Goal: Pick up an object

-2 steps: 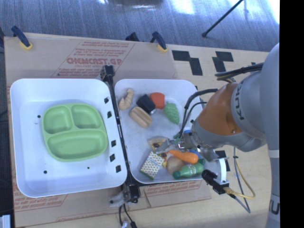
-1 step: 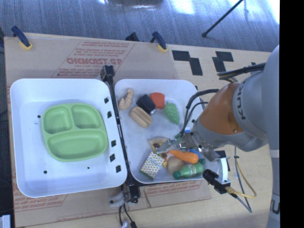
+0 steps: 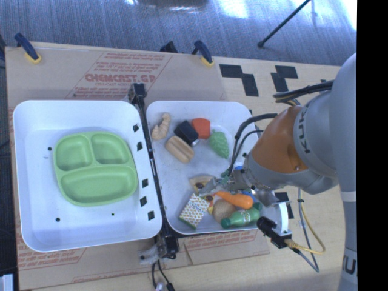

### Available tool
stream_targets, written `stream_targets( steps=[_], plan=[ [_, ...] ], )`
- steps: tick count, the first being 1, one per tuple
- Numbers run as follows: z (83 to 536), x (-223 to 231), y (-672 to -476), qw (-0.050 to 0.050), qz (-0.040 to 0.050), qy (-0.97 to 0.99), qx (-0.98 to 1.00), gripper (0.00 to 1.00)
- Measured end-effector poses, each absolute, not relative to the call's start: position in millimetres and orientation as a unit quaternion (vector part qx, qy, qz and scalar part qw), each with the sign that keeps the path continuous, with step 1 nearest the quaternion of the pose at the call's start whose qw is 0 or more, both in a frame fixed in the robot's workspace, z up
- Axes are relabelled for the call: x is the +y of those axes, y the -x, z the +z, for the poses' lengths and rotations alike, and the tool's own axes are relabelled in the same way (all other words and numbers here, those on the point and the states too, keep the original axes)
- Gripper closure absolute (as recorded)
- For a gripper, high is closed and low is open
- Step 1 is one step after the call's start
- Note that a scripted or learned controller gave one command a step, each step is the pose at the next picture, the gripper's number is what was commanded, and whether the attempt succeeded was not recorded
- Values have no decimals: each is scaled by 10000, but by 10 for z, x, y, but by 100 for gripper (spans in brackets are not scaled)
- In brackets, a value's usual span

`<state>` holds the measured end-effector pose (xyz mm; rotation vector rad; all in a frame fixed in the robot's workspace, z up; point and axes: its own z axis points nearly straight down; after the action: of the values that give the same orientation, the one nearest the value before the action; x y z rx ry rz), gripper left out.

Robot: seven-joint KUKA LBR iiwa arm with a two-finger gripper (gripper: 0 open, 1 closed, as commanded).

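Cardboard-covered bench (image 3: 200, 80) bears two white bins (image 3: 24, 180); tool (image 3: 227, 183) state I cannot tell.

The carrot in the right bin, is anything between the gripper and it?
Nothing visible does. The gripper sits low in the right bin, right beside the orange carrot. The green vegetable and the patterned packet crowd the carrot's far side.

Arm reached in from the right, bent low

The grey arm (image 3: 330, 120) is angled down-left, its orange band (image 3: 276, 144) above the wrist; the gripper (image 3: 227, 183) is seen low, fingers indistinct.
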<state>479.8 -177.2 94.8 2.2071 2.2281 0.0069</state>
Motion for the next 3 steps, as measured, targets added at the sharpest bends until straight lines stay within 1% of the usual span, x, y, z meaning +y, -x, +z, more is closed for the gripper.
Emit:
stream_targets(
  steps=[1, 2, 3],
  plan=[
    [947, -1799, -4801, -2, 37, -7029, 7113, 0],
    [949, -1766, -4797, 32, 19, -7040, 7101, 0],
    [947, -1814, -4803, -20, 48, -7029, 7113, 0]
  ],
)
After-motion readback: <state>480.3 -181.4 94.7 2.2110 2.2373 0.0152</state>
